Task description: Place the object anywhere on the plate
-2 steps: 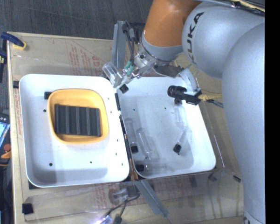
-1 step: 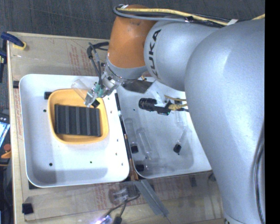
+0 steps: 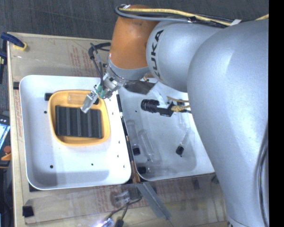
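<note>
**Ana:** Dark carpet surrounds a pale wooden counter (image 3: 61,48) carrying two shallow white plastic bins side by side. In the left bin (image 3: 38,164) lies the rounded yellow-orange plate with a dark ribbed centre (image 3: 79,119).

**Ben:** And the claw (image 3: 90,102)?

**Ana:** It hangs over the plate's rim at about one o'clock, its grey tips pointing towards seven. Whether they are apart or together, I cannot tell, and I see nothing definite between them.

**Ben:** So where is the object?

**Ana:** Possibly the faint clear piece (image 3: 75,97) on the plate's rim at twelve o'clock, just beside the claw; too transparent to be sure. The right bin (image 3: 198,162) holds a few clear bits and small dark ones.

**Ben:** Which step, then?

**Ana:** The placing itself, I judge. Next calls for a clean release and a straight lift away.
</note>
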`<move>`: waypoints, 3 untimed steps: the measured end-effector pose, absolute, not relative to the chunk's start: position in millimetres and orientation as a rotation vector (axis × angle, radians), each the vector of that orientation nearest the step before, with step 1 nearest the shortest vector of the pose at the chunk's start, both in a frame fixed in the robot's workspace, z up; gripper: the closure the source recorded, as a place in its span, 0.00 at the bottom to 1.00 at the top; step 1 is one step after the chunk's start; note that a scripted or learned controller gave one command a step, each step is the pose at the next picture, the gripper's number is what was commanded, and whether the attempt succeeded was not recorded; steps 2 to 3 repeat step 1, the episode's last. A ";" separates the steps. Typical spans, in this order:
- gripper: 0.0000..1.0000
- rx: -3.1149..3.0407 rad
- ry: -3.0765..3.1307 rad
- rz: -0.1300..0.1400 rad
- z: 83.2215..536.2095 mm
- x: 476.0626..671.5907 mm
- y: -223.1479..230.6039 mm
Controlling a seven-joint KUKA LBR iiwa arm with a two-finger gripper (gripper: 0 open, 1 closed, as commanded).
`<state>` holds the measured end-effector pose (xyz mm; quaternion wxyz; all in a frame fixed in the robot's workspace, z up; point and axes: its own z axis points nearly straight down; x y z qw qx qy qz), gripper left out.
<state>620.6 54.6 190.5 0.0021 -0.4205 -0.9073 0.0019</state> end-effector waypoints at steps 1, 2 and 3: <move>0.00 -1.377 -2.820 0.004 191.2 579.6 64.6; 0.00 -1.377 -2.820 0.004 191.2 579.6 64.6; 0.00 -1.377 -2.820 0.004 191.2 579.6 64.6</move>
